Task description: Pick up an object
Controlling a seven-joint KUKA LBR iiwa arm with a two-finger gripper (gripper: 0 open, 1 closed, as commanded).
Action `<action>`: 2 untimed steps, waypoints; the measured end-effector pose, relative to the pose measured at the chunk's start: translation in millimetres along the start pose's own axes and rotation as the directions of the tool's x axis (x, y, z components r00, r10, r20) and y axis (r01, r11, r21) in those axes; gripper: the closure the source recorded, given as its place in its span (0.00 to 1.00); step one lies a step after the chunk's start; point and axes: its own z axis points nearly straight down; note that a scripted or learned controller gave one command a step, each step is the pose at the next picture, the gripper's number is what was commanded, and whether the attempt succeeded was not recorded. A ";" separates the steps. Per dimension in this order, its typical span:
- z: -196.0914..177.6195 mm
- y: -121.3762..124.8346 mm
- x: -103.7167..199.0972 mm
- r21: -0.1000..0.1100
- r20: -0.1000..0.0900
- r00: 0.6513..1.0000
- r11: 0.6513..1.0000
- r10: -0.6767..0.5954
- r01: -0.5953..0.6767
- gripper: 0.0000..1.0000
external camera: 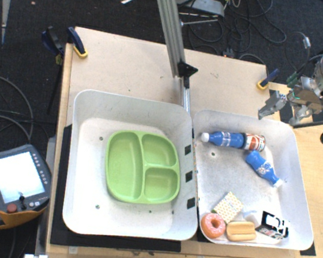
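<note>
The right bin (299, 177) holds a blue and white bottle with a red end (232, 140) lying near its back wall. A smaller blue bottle (263, 167) lies just in front of it. At the front lie a checkered cracker (228, 206), a pink donut (213, 225), a tan bun (241, 230) and a black and white piece (274, 225). My gripper (283, 111) hangs above the bin's back right rim, up and right of the bottles. It is open with nothing between its fingers.
The left bin (86, 144) holds a green divided plate (143, 167). A slanted metal pole (174, 30) comes down to the bins' shared back edge. Yellow clamps (265, 82) sit at the bench's back corners. A teach pendant (13, 184) lies at the left.
</note>
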 end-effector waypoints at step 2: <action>59.0 2.1 9.1 0.005 -0.001 1.000 1.000 0.000 0.000 0.00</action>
